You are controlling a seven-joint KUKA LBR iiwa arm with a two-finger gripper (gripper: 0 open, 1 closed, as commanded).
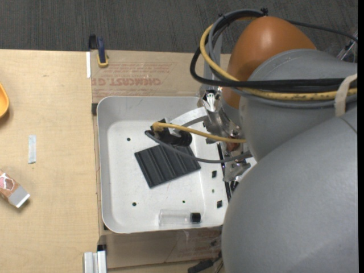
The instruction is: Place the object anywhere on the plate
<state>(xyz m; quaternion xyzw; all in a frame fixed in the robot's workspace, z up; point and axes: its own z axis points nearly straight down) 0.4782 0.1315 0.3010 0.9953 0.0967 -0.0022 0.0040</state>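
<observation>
The arm's gripper [227, 144] hangs low over the right side of a white bin [114, 209], mostly hidden under the grey wrist; whether it is open or closed cannot be told, and nothing shows in its hold. A ribbed black pad [166, 165] lies flat just to its left. A clear tube [179, 217] rests below-left of it, by the bin's near wall. Far left, on the tan bench [51, 95], sits an orange dish [3, 102]. Dark carpet [114, 10] lies beyond.
</observation>
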